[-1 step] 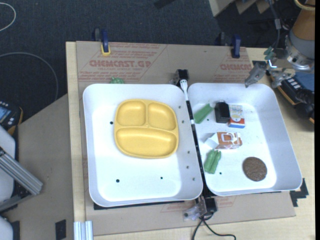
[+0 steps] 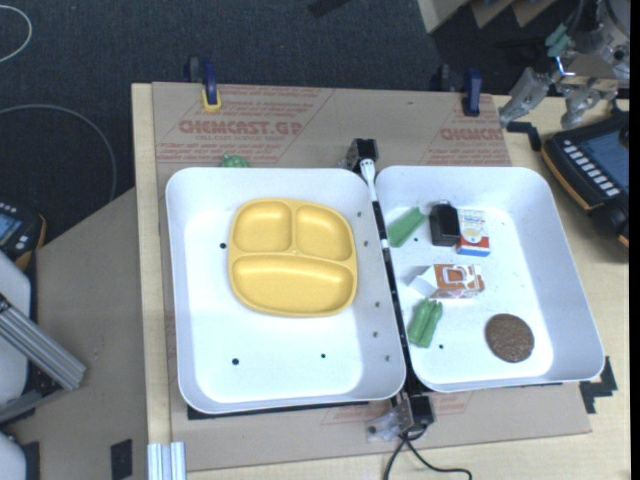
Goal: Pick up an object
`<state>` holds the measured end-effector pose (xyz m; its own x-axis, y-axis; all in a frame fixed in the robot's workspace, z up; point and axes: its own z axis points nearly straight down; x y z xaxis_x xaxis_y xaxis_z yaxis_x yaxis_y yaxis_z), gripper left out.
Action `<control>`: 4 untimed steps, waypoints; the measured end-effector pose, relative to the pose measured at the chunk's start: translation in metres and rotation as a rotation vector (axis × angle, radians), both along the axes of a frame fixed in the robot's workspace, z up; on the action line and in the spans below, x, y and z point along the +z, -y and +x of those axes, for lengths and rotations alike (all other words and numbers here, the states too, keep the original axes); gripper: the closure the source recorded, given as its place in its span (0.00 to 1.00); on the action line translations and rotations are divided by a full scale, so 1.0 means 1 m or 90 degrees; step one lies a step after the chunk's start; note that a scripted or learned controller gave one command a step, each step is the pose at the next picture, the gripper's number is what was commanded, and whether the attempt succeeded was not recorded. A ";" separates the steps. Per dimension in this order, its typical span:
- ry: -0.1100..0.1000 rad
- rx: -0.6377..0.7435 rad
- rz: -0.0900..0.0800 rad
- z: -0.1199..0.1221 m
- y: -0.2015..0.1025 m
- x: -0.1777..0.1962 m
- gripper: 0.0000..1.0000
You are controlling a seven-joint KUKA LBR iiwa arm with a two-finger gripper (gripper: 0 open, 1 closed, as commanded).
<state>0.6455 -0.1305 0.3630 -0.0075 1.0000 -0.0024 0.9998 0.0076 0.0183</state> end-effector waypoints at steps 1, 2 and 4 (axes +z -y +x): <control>0.002 -0.001 0.000 -0.021 -0.045 0.162 0.00; -0.007 -0.003 -0.001 -0.020 -0.042 0.162 1.00; -0.019 -0.007 0.002 -0.151 -0.095 0.027 1.00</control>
